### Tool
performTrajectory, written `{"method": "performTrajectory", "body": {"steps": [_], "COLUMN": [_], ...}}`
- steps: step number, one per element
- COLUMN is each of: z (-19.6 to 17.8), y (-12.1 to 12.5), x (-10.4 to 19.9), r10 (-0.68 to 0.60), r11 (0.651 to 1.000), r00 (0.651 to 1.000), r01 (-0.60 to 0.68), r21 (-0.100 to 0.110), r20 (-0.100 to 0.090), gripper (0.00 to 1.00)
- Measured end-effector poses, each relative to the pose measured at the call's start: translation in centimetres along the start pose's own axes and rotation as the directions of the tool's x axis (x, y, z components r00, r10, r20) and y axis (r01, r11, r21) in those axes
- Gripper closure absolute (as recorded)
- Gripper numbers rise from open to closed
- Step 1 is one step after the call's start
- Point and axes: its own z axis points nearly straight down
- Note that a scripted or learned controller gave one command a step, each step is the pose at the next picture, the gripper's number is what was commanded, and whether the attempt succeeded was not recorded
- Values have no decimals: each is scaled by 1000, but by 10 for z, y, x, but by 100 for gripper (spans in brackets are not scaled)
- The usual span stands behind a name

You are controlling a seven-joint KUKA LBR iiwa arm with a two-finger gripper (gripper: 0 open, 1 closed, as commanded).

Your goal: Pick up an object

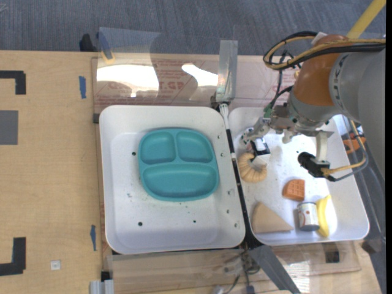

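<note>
The tool (257,144) hung just above the croissant (252,168) at the right bin's (349,225) left side; whether spread, I couldn't tell. The croissant looked light, soft; best pinched across its middle.

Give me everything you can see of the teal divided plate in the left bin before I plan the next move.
The teal divided plate looks like moulded plastic, a rounded rectangle with a raised rim. It has three compartments: two smaller ones along the far side and one wide one along the near side, all bare. It lies flat and upright, roughly in the middle of the left bin, resting on the bin's floor with nothing else touching it. Small dark specks dot the floor around it. The claw is apart from it, over the right bin.
</note>
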Motion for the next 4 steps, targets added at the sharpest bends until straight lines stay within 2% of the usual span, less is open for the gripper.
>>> {"method": "performTrajectory", "body": {"steps": [1, 2, 3, 4], "z": [0, -1, -16, -4], "y": [-1, -12, -8, -33], "x": [-4, 0, 5, 0], "r10": [-14, 94, 90, 208], "r11": [1000, 996, 996, 978], "r00": [1000, 996, 996, 978], "r01": [14, -94, -90, -208], "r21": [0, -5, -14, -14], "r20": [-3, 3, -4, 0], "gripper": [0, 0, 100, 100]}}
